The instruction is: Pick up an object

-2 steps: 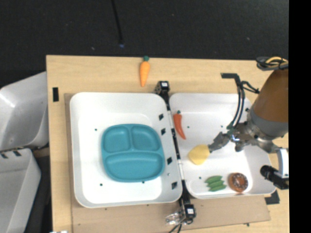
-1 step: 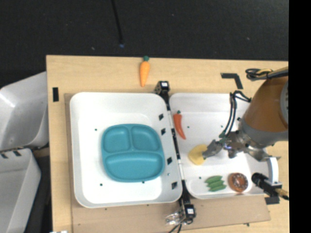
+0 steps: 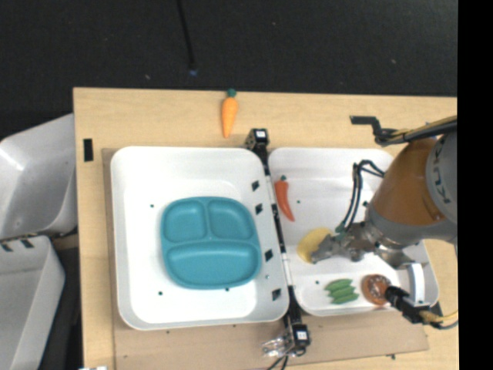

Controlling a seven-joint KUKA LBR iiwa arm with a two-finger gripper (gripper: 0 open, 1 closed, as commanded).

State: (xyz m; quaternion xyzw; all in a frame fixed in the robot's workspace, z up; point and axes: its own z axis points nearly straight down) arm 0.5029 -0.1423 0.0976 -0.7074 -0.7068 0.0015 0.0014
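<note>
A pale yellow piece (image 3: pixel 312 243) lies in the right bin (image 3: pixel 323 168), touching or just off the tip of the gripper (image 3: pixel 322 251), on its far-left side as seen from above. Whether that piece sits between the tool's tips or merely beside them cannot be told, and whether the tool is released or clenched cannot be told either.

Just nearer the camera than the gripper, a green pea pod (image 3: pixel 340 290) lies on the bin floor, and to the right of that pod, under the wrist, sits a round brown piece (image 3: pixel 376 287). Beyond the gripper, toward the bin's left wall, a red chilli (image 3: pixel 283 199) lies lengthwise, apart from the tool.

The grey arm (image 3: pixel 416 187) with its orange band comes in from the right and slants down over the right bin.

Left of the gripper, across the divide, the left bin (image 3: pixel 131 284) holds a blue sectioned plate (image 3: pixel 209 242). Well beyond both bins, an orange carrot (image 3: pixel 229 115) rests on the wooden bench (image 3: pixel 154 118).
</note>
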